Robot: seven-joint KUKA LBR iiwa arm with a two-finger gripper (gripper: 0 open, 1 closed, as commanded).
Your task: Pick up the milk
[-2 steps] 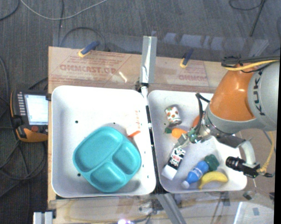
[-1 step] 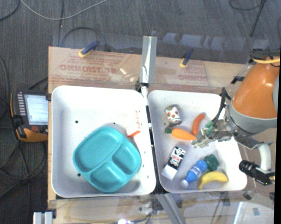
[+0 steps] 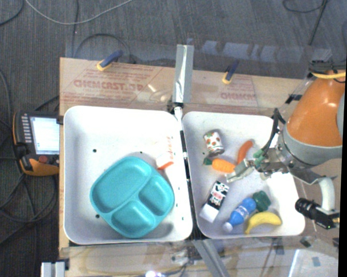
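The milk (image 3: 215, 200) is a small white carton with black cow patches, lying flat in the lower left of the right bin (image 3: 284, 227), its cap end pointing to the front. My gripper (image 3: 241, 170) hangs a little up and to the right of the carton, just beside an orange carrot (image 3: 222, 165). It is apart from the milk and nothing of the milk is in it. The grey arm with its orange band (image 3: 315, 115) reaches in from the right.
The right bin also holds a small printed can (image 3: 213, 142), a second carrot (image 3: 245, 150), a blue bottle (image 3: 241, 212), a banana (image 3: 263, 220) and a green object (image 3: 261, 199). The left bin (image 3: 82, 131) holds a teal divided plate (image 3: 132, 197) and a small orange-white item (image 3: 165, 160).
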